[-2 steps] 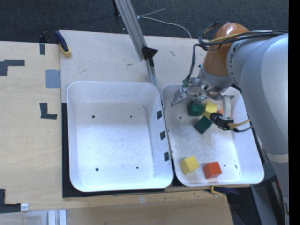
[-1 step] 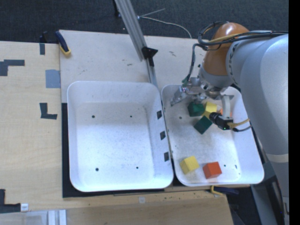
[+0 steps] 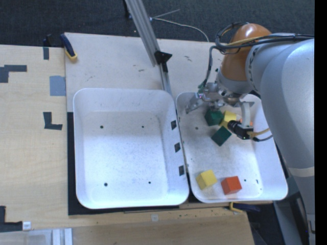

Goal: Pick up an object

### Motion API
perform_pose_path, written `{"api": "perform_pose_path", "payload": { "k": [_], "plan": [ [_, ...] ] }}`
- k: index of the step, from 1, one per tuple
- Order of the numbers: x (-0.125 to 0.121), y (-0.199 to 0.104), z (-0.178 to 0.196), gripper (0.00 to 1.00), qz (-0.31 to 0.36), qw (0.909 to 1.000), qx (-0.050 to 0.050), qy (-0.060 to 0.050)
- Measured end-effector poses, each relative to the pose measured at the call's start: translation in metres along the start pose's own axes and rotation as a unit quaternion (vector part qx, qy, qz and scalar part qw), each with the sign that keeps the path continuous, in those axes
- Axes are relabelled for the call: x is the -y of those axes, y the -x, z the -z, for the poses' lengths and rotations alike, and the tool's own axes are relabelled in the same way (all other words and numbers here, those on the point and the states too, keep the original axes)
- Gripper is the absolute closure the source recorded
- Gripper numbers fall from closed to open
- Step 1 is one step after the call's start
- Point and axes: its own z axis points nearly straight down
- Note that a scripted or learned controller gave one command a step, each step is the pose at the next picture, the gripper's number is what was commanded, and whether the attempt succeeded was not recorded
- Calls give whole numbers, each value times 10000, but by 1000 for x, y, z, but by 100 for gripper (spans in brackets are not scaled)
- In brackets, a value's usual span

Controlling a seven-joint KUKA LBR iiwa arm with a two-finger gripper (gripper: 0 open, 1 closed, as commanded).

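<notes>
Nearest you, along the front of the right bin [image 3: 271, 188]: a yellow cube [image 3: 207, 178] and, just beside it to the right, an orange-red cube [image 3: 231, 185]. They sit close but apart, both flat on the bin floor and well clear of the arm.

Further back, mid-bin, you've got a dark green block [image 3: 221, 136], turned diamond-wise. Behind it is a tight cluster: a second green block [image 3: 213, 118] with a small yellow piece [image 3: 230, 117] right of it. From this angle you can't tell whether those pieces touch each other.

The gripper [image 3: 217, 105] is right over that cluster, at the back of the right bin, wrist hardware crowding the view. Its state is not readable from here: can't tell how far it's spread, and can't tell whether it has hold of the green block or the yellow piece under it. Nothing is visibly lifted off the floor.

The left bin [image 3: 82, 137] has only dark specks and a few small holes on its floor.

Behind the gripper, the arm [image 3: 286, 86] comes in from the right, orange band [image 3: 244, 40] above the wrist, cables looped round it.

Far side: a slanted metal rail [image 3: 145, 27] runs down to the gap between the bins, and a blue-and-yellow clamp [image 3: 68, 47] sits at the board's back left corner.
</notes>
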Motion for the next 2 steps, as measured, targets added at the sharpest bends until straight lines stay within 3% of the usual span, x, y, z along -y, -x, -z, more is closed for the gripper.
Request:
{"api": "perform_pose_path", "payload": {
  "k": [1, 2],
  "plan": [
    [11, 13, 0, 0, 1, 10000, -6, 43],
    [7, 9, 3, 100, -16, 10000, 32, 19]
  ]
}}
